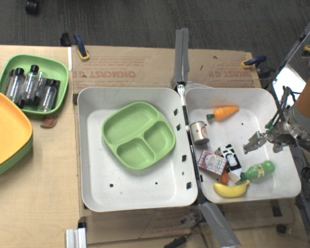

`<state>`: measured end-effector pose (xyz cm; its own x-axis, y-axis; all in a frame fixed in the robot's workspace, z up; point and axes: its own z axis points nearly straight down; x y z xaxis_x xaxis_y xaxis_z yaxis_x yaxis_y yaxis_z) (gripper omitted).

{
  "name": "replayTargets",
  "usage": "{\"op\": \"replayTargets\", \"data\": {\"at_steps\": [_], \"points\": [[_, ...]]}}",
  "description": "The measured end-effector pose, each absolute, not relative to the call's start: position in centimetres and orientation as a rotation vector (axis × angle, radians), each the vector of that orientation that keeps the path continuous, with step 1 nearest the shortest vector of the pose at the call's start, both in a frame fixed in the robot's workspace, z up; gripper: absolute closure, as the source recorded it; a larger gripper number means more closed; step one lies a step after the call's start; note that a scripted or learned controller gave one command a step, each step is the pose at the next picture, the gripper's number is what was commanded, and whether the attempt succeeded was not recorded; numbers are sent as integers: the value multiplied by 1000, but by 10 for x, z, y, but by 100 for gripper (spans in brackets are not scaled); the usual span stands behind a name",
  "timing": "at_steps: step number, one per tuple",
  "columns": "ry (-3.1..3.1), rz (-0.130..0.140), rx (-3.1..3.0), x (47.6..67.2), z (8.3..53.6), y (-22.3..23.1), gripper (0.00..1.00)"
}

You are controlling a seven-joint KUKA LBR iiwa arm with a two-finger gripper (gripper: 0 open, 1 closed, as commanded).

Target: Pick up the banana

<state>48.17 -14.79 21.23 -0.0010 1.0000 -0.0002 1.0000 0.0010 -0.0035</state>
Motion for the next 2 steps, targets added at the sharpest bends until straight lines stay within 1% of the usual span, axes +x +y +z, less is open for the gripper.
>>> {"op": "replayTargets", "data": {"at_steps": [1, 2], "points": [[-2155, 6, -2283, 525, 190, -56, 0], [-2160, 6, -2278, 487, 191, 16, 0]]}}
